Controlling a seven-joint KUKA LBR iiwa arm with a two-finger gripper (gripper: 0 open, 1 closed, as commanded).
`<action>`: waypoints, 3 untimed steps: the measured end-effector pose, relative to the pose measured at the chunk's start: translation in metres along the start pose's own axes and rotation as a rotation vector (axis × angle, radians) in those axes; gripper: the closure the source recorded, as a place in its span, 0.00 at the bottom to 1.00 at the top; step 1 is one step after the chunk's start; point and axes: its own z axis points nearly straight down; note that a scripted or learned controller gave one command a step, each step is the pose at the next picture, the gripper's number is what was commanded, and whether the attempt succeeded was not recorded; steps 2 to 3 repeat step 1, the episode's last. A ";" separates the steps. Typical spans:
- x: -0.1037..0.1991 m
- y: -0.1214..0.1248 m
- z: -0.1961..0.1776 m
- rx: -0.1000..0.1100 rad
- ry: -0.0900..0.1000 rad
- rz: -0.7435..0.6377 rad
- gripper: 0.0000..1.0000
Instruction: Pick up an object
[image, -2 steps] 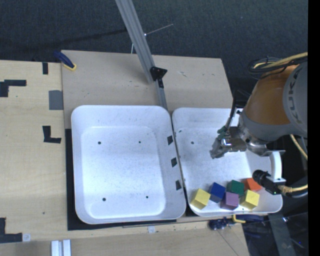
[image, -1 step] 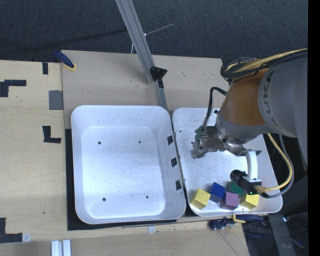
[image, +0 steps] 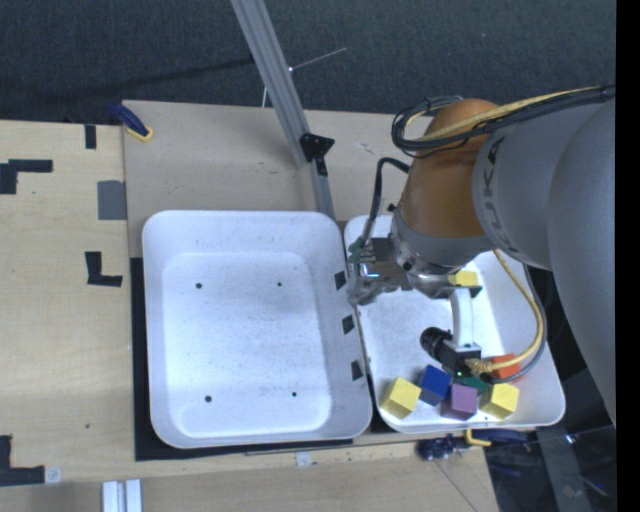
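The left bin (image: 240, 330) sits beside the right bin (image: 540, 405). The gripper (image: 365, 272) hangs over the right bin's far left edge, the arm bent above it. Blocks cluster near the front: yellow block (image: 401, 397), blue block (image: 436, 383), purple block (image: 463, 399).

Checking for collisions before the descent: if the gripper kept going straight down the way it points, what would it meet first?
Probably the bare white floor of the right bin near its left wall; the gripper hangs there, apart from the blocks clustered at the near end. Depth is unclear.
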 end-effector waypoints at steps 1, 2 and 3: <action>0.059 0.005 -0.011 0.000 -0.001 0.000 1.00; 0.059 0.005 -0.011 0.000 -0.001 0.000 1.00; 0.059 0.005 -0.011 0.000 -0.001 0.000 1.00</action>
